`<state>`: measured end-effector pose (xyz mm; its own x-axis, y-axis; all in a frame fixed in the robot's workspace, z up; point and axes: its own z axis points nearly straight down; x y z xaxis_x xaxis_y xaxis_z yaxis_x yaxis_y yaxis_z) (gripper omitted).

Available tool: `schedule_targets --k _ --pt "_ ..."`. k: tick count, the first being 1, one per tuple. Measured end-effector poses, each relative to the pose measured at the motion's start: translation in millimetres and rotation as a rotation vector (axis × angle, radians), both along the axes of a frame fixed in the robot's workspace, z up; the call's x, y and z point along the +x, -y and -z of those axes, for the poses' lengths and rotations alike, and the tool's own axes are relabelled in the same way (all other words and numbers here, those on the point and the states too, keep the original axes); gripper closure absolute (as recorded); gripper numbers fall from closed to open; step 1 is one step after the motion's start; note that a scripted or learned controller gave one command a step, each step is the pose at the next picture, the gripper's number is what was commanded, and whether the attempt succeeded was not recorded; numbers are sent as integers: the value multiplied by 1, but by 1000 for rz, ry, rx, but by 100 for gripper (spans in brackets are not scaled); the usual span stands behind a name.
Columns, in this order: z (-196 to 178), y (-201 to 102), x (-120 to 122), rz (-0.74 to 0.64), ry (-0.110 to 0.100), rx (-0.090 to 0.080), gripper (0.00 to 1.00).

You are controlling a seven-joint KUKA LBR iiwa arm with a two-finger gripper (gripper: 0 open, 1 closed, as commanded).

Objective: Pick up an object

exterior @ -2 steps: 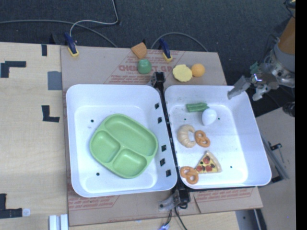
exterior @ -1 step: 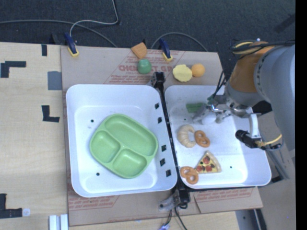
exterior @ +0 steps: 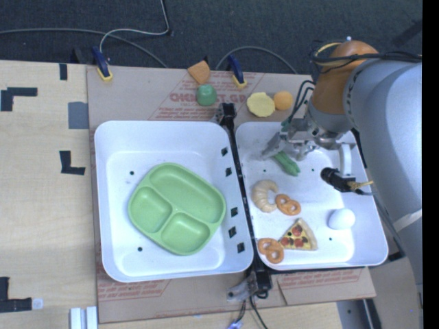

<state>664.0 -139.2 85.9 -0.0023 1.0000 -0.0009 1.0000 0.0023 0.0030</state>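
Here the claw (exterior: 285, 144) hangs just above the pepper (exterior: 287, 163), whose long axis runs toward lower right; grip state unclear.

KUKA arm (exterior: 391, 115) at right of frame, smooth grey rounded casing, orange band (exterior: 336, 81) above wrist, dark cables looping there, metallic gripper (exterior: 288, 142)

- A green divided plate (exterior: 177, 208) lies in the left white bin (exterior: 116, 139).
- Behind the bins, on the cardboard: an orange block (exterior: 199, 71), a green ball-like piece (exterior: 206, 95), a yellow piece (exterior: 260, 104) touching an orange ball (exterior: 283, 100).
- Two blue clamps (exterior: 103, 65) hold the cardboard edge.
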Motion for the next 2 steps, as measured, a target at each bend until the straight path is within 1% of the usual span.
schedule_targets --k 1,2 --pt "-10 0 0 -2 0 -3 100" --pt "-99 -92 -12 -1 -2 2 100"
